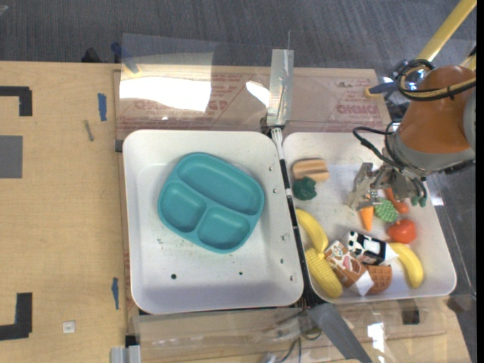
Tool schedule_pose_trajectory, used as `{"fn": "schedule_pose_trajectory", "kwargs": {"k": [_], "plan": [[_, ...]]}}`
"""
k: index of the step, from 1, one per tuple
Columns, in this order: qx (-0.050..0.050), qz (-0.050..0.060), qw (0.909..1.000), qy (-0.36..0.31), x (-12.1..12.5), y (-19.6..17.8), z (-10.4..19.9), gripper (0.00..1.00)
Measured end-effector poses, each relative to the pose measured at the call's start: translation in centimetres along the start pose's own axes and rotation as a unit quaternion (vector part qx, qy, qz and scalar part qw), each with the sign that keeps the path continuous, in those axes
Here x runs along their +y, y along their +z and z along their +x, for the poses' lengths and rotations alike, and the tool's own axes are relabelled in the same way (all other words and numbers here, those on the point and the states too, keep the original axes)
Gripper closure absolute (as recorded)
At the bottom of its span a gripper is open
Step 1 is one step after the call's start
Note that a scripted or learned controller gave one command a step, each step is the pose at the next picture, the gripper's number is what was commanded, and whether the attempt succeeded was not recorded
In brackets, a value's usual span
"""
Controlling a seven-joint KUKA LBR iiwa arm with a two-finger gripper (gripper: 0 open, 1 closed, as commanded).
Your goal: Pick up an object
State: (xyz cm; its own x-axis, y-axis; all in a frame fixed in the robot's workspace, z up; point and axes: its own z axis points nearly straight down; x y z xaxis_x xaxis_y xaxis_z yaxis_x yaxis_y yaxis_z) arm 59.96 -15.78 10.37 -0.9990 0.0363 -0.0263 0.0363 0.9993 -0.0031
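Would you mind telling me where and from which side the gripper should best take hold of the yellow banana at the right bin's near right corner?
Probably across the middle of the banana, coming straight down from above. It lies flat on the right bin's floor, long and slim, so fingers closing across its narrow width should fit. The tomato sits close at its upper end and the bin wall flanks its right side, so mid-length looks freest.

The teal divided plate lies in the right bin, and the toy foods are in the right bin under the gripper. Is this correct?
Not quite. The camera view shows the teal plate in the left bin. The toy foods are indeed in the right bin, under the gripper.
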Motion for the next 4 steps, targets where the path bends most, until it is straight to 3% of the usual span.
{"fn": "schedule_pose_trajectory", "kwargs": {"k": [1,2,3,4], "plan": [[0.005,-0.001,0.9947,-0.103,2.6,1.1,5.7,1.00],[0.007,0.001,0.9890,-0.147,-7.5,-5.0,8.2,1.00],[0.009,-0.003,0.9884,-0.151,-6.9,-4.7,8.2,0.00],[0.010,-0.003,0.9990,-0.044,1.7,1.1,6.8,0.00]]}}
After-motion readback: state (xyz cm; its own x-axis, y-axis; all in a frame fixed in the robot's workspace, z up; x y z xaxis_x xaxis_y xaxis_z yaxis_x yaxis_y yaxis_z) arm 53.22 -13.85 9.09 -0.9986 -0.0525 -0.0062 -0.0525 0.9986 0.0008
